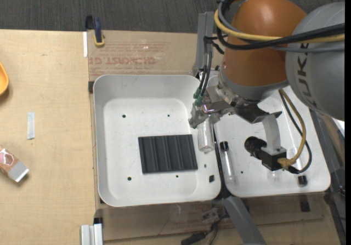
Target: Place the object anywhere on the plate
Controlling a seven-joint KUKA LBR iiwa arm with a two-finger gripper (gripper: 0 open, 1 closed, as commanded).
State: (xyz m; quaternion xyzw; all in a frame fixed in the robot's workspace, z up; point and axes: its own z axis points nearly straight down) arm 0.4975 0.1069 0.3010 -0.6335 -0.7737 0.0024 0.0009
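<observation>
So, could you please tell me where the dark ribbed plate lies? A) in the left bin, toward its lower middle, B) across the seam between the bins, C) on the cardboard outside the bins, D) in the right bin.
A: the dark ribbed plate lies flat on the floor of the left bin, toward its lower middle, clear of the right bin.
</observation>
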